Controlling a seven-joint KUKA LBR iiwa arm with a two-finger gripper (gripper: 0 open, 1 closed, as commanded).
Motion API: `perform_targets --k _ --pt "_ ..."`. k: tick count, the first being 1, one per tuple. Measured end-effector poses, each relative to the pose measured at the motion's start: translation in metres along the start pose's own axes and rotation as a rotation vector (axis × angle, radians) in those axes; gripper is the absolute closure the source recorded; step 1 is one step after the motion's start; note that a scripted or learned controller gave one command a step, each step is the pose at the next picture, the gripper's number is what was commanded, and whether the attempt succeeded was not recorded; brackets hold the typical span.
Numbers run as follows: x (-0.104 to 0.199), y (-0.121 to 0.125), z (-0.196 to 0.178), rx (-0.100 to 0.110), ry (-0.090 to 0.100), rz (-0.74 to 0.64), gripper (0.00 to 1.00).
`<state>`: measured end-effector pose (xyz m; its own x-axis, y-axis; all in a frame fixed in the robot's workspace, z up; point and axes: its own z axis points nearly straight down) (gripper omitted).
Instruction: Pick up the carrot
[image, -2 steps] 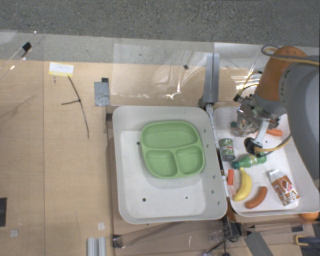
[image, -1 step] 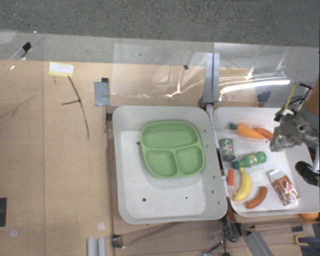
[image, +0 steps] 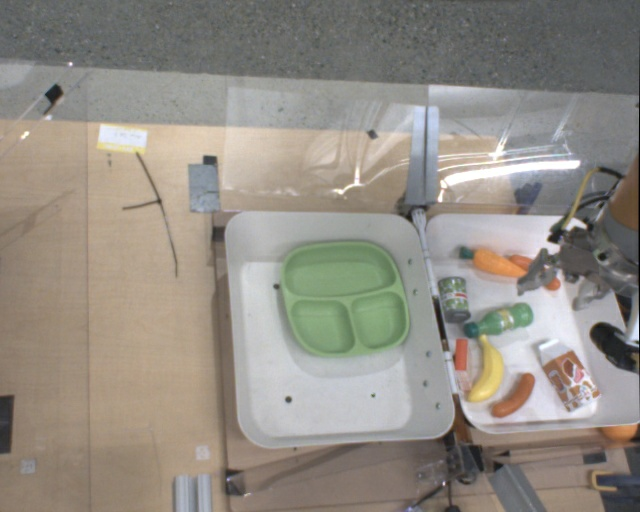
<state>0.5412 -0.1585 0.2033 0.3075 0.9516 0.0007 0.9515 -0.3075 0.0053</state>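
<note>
Two bins: the left bin (image: 250, 400) carries a green divided plate (image: 345, 298); the right bin (image: 530, 228) carries the food and the arm's working end.
Pincer: the pincer (image: 556, 270) sits over the right bin's far half, reaching in from the right; its state I cannot tell, since the grey wrist hardware above covers the tips.
Carrot: the carrot (image: 500, 263) lies on the right bin's floor, just to the pincer's left, its near end touching or slightly under the pincer's dark body.
Long axis: it runs roughly left to right in the camera view, green-topped end away from the pincer, a small orange patch showing at the pincer's own edge.
Key relation: the target is beside the tool, not clearly beneath it, so my judgement is that a short shift leftward along the carrot's length would centre the grasp.
Neighbours: a small can (image: 454, 297) and a green bottle (image: 503, 320) lie nearer the camera than the pincer; a banana (image: 487, 370), a sausage (image: 513, 395) and a snack packet (image: 567, 375) lie nearer still.
Risk: I judge a slant approach could nudge the carrot toward the bin wall.
</note>
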Motion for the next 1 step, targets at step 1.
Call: perform_targets --k 1 --pt "0.0177 0.0783 0.1001 0.002 -0.001 0.237 0.00"
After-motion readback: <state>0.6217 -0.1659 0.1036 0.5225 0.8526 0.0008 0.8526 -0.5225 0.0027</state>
